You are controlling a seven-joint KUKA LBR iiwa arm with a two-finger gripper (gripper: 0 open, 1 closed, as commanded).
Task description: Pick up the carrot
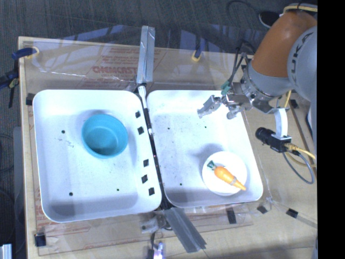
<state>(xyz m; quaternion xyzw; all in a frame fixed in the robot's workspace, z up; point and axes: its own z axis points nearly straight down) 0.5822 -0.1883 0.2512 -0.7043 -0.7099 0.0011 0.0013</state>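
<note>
A small orange carrot (228, 176) with a green top lies on a white round plate (216, 186) in the near right corner of the right bin (178, 161). My gripper (220, 107) hovers over the far right part of that bin, well above and behind the carrot. Its two grey fingers (207, 107) stand apart with nothing between them.
A blue bowl (105, 135) sits in the left bin (54, 177). A metal divider bar (144, 55) runs up from between the bins. Cables and a black connector (272, 138) hang off the arm to the right of the right bin.
</note>
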